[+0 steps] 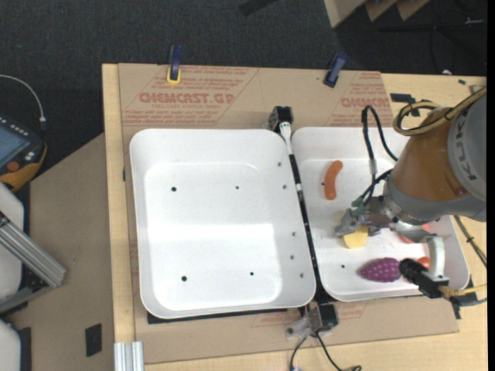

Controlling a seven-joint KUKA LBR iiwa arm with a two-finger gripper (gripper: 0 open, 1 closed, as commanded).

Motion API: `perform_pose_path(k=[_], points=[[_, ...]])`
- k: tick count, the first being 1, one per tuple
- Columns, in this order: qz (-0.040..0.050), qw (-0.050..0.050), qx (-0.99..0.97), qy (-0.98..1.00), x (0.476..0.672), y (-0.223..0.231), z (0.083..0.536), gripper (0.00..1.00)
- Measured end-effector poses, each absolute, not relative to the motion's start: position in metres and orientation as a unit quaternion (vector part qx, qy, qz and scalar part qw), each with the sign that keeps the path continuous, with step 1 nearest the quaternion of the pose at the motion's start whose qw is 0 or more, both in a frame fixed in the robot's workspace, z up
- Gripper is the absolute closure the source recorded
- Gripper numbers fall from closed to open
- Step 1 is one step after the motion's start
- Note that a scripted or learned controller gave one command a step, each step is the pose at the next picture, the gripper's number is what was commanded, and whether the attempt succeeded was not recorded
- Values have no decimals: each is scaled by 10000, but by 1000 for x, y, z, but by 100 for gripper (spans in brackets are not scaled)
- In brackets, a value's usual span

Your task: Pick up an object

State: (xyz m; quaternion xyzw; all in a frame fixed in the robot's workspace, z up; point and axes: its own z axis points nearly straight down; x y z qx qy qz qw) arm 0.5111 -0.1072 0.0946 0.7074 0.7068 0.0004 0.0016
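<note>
Hand (352, 226), its grip state impossible to tell, sits just over the yellow piece (356, 239); descend squarely, at six o'clock of the sausage (332, 180).

My bench top (232, 87) looks like matt brown cardboard printed with red lettering. The two bins, left (209, 215) and right (325, 149), look like smooth white plastic with a soft sheen. My wrist band (429, 161) is glossy orange, and the casing (472, 149) above it is smooth grey. My gripper (357, 221) looks like dull grey metal. The sausage (332, 179) has a smooth orange surface, the yellow piece (355, 239) looks matt, and the purple grape bunch (380, 270) is bumpy. The floor (77, 22) looks like dark, rough carpet.
</note>
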Motion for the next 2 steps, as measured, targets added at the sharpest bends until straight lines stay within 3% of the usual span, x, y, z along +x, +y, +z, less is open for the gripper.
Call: perform_pose_path(k=[1,2], points=[[42,45,7042,7099,565,-40,190,100],[2,-24,7048,7094,544,21,196,100]])
